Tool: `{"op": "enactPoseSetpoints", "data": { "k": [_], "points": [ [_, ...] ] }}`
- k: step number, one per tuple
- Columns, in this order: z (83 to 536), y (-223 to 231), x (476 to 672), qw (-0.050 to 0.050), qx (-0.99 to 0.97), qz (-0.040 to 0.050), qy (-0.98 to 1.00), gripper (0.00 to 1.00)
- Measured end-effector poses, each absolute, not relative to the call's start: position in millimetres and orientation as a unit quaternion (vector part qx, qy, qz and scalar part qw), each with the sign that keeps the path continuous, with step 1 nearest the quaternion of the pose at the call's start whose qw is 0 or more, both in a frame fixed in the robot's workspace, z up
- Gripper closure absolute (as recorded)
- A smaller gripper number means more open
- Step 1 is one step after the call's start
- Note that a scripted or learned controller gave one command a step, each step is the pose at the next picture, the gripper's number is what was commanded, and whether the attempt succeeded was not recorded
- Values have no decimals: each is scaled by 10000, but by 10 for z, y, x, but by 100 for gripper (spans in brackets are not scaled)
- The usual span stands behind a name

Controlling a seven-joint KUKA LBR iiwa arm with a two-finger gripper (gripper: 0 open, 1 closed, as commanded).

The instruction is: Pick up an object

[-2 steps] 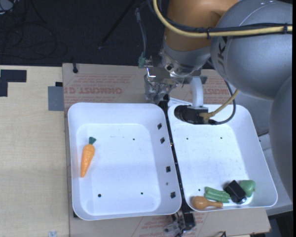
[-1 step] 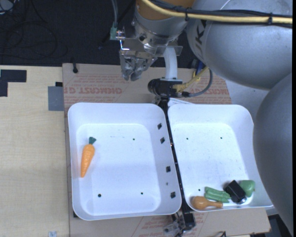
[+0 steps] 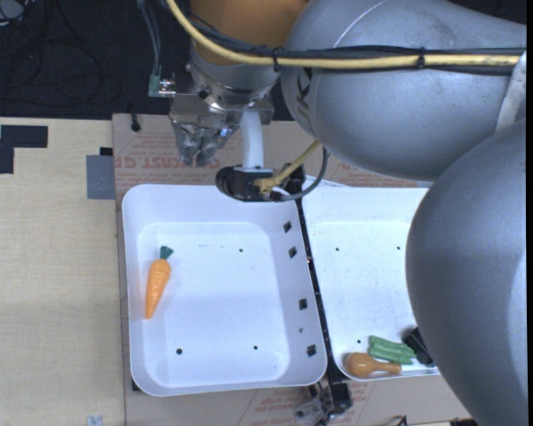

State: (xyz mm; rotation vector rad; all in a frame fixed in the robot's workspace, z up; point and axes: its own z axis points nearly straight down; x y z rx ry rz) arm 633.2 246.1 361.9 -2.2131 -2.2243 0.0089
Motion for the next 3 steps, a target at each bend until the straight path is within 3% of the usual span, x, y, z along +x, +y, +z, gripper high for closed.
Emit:
{"op": "enactPoseSetpoints", "data": {
  "k": [1, 2, 3],
  "points": [
    [3890, 2434, 5651, 19, -7059, 23, -7083, 100],
    [5029, 2445, 5805, -18, -7053, -42, -7089, 100],
    [3727, 1989, 6113, 24, -7089, 74, -7053, 100]
  ]
}}
